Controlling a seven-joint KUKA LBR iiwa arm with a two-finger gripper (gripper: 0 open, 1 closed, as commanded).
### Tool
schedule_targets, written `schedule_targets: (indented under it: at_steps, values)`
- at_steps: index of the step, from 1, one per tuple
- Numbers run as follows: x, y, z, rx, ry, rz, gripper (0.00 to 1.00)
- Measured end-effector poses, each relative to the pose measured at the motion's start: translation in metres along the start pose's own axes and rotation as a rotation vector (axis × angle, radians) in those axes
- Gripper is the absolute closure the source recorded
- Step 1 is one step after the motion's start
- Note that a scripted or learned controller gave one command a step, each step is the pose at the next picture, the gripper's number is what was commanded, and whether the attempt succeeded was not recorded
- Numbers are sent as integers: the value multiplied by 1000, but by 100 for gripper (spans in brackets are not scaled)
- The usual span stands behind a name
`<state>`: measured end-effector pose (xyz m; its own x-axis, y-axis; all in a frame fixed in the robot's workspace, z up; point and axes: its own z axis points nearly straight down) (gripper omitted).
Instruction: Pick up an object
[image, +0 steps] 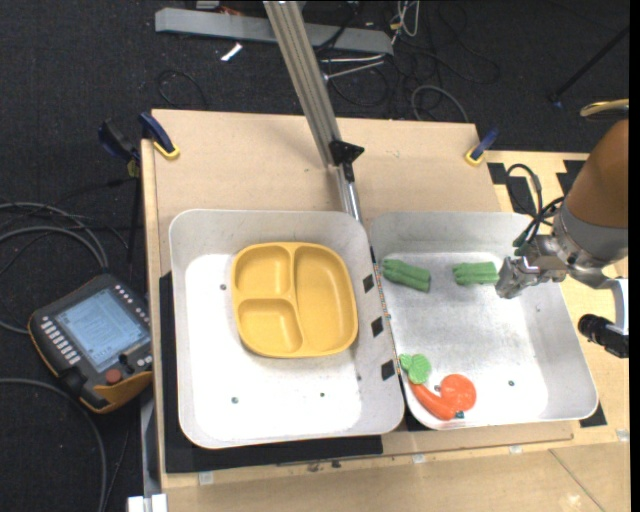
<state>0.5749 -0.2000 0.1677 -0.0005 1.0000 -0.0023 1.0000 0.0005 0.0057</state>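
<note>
Near the right bin's (560, 400) far edge you have two green pieces — one (406, 274) toward the left wall, slightly slanted, the other (475, 272) lying across the bin, its right end just beside the gripper (512, 280). You cannot tell the claw's state. An orange-and-green toy (445, 393) sits at the near-left corner. Left bin (200, 400) carries a yellow divided plate (295, 299).

A wooden table (260, 165) carries two shallow white bins side by side, the left bin (200, 330) and the right bin (560, 375). On the dark floor left of the table lies a handheld control pad (95, 340) with a lit screen, amid loose black cables (40, 230).
</note>
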Motion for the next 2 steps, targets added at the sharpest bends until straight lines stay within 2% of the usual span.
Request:
schedule_targets:
  at_steps: [1,2]
  values:
    - [0,-2,-44,0,0,-2,100]
    - [-7,-6,-103,-2,-1,-1,100]
